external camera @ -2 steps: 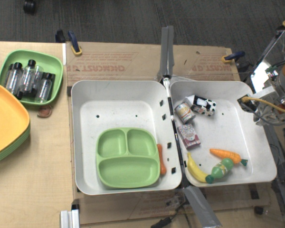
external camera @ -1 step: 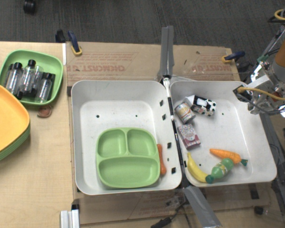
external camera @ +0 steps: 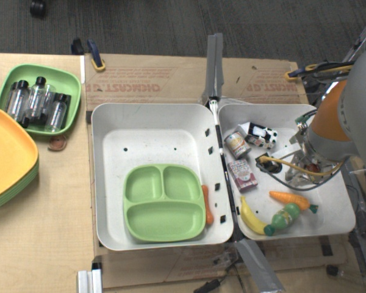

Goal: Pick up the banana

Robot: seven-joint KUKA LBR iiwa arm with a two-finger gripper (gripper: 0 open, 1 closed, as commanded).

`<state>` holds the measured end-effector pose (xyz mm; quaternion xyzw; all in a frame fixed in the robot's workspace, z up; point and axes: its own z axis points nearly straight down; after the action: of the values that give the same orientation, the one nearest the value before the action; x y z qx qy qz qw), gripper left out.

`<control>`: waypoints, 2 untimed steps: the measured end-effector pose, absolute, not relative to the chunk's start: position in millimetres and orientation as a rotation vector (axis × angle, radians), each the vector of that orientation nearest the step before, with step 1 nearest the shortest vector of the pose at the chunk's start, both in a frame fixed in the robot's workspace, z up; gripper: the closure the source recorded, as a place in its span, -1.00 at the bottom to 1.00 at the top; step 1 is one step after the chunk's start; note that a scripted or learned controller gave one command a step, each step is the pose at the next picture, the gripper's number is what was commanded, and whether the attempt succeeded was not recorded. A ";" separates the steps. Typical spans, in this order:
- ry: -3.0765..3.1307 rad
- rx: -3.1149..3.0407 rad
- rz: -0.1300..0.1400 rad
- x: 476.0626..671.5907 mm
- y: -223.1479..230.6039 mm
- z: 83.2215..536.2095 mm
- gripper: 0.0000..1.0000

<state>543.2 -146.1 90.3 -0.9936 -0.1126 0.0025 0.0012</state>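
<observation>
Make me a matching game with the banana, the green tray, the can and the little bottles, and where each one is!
Things:
1. banana
2. green tray
3. can
4. bottles

Places:
A. in the green dish at the far left of the bench
B. front of the right bin, next to a green toy
C. in the left bin
D. back part of the right bin, near the pink packet

Pairs: 1-B, 2-C, 3-D, 4-A
</observation>
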 end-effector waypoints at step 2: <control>-0.514 -3.097 0.009 529.1 -201.2 228.0 1.00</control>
<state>529.1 -201.2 228.0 -0.9865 -0.1638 0.0029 0.0010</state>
